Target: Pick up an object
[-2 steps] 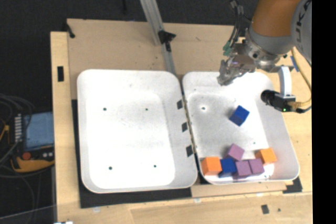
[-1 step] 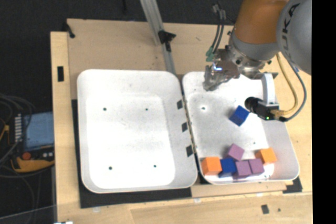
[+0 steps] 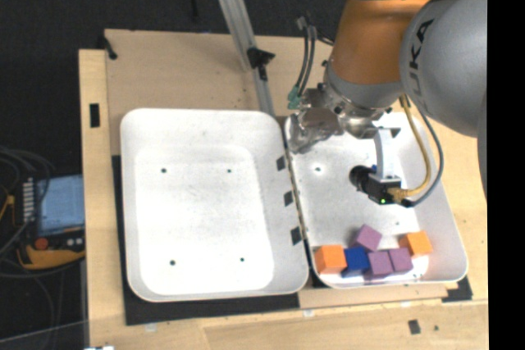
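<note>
You had the blocks (image 3: 373,256) bunched at the right bin's (image 3: 439,213) near edge — orange, blue, purple — all lying loose.

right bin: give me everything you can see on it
The right bin is a shallow white tray, plastic by its look, with rounded corners and a low rim, lying flat on the bench beside the left bin. Small dark dots mark its floor. Blocks cluster at its near edge: two orange blocks, a blue block and purple blocks, packed closely together. The arm hangs over its far end, and the gripper sits near the bin's far left corner.
</note>
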`<state>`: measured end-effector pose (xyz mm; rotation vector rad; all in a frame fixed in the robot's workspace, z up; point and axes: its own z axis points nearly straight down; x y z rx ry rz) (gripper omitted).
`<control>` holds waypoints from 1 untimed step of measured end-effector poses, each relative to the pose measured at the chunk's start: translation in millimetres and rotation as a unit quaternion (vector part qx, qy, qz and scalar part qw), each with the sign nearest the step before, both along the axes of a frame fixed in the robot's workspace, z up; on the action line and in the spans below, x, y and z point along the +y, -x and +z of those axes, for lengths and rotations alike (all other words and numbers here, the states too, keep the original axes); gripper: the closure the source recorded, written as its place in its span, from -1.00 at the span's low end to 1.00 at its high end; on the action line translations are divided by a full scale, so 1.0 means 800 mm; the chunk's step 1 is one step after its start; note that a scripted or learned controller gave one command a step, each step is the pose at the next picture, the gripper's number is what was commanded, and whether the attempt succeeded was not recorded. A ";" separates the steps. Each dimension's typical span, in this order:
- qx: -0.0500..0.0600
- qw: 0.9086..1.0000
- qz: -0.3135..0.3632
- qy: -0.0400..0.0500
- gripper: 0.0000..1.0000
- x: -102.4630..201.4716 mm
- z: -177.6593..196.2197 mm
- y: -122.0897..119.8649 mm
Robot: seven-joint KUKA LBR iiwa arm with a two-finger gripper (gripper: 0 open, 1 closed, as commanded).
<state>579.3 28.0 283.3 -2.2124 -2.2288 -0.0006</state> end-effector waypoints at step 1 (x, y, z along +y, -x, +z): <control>0.001 1.000 -0.001 0.000 1.00 0.050 -0.027 0.027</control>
